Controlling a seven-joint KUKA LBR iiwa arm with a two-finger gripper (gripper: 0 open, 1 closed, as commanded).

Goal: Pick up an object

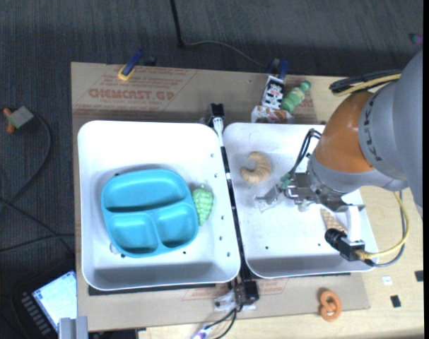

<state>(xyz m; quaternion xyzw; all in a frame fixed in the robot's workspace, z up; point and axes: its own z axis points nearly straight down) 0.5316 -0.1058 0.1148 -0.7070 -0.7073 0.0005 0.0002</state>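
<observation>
You are in the approach step: the hand (271,198) is low in the right bin (292,256), just below the croissant (256,168). I cannot tell if it holds something. Next, you must center it over the croissant before closing.

We observe a brown board bench (129,101) printed with red lettering, set over dark carpet. Two shallow white bins sit directly on it, side by side and touching along a black centre seam: the left bin (94,147) and the right bin (285,263). At the bench's far edge we note a blue clamp (131,64) and a green-topped toy (295,96). An orange ring-shaped item (330,304) lies on the near edge, just beside the right bin.
</observation>
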